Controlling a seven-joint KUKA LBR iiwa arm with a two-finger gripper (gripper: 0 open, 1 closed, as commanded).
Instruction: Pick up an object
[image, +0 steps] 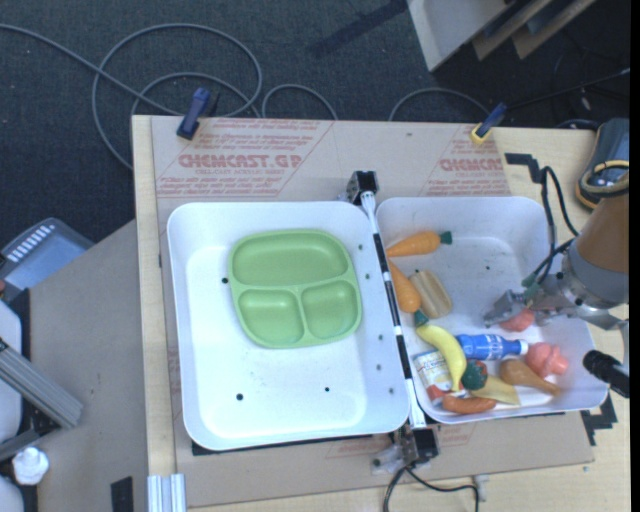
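My gripper (512, 308) reaches in from the right and hangs low over the right bin (470, 212), in its middle right part. A small red toy (518, 322) lies right under its tip, touching or nearly touching it. Just below are a blue bottle (490, 348), a yellow banana (445, 352) and a pink round toy (545, 358). An orange carrot (415, 243) lies at the bin's far left. A tan bun (433, 293) and an orange piece (404, 290) sit left of the gripper.
The left bin (182, 300) holds a green divided plate (295, 287). A brown drumstick (528, 376) and a red pepper (465, 405) crowd the right bin's near edge. A divider rail (385, 300) runs between the bins. Cables hang near the arm at the right.
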